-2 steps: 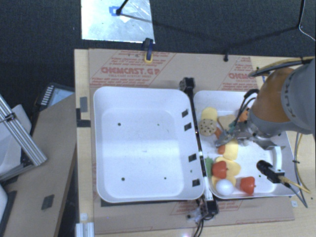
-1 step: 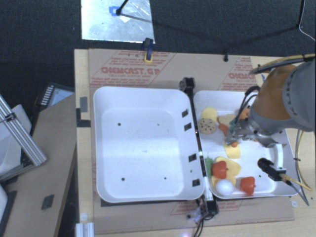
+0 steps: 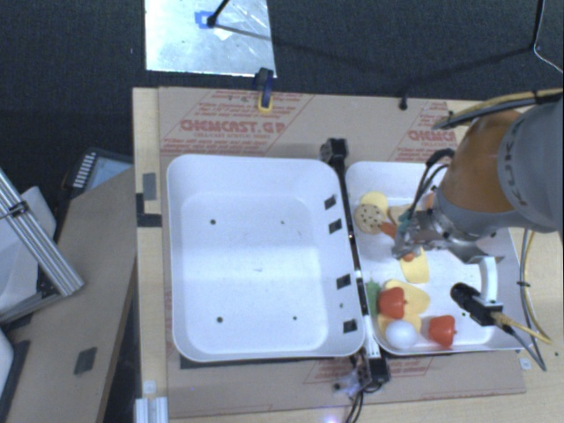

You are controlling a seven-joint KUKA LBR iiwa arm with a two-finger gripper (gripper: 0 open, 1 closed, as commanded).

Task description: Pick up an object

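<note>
Your arm [image 3: 493,170] reaches in from the right and hangs low over the right bin [image 3: 502,337]; the pincer [image 3: 407,241] sits above the middle of that bin, and you cannot tell from this view whether it is apart or together, nor whether anything lies between its tips; just beside it, toward the divider, lies a pale yellow perforated piece [image 3: 372,211]; directly below the pincer lies a yellow block [image 3: 415,269]; nearer the front edge you have a red pepper with a green stem [image 3: 390,301] resting against another yellow piece [image 3: 416,300], a white egg [image 3: 402,334] at the front wall, and a red item [image 3: 441,329] just to its right; the left bin [image 3: 256,263] stands side by side with the right one on the tabletop [image 3: 229,122].
</note>
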